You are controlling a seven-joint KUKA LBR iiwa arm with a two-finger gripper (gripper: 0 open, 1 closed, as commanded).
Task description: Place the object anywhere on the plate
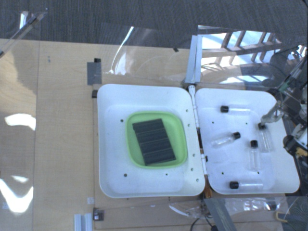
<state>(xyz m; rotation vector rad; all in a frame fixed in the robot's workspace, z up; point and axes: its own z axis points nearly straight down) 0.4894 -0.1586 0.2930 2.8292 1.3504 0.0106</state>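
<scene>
arm (293, 105) cut off at right edge, end effector indistinct

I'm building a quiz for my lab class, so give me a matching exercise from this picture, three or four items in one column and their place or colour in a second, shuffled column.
Column one:
1. plate
2. dark ridged block
3. clear vials with black caps
4. left bin

Column two:
A. scattered in the right bin
B. white, holding the plate
C. green
D. lying on the plate

Pairs: 1-C, 2-D, 3-A, 4-B
</scene>
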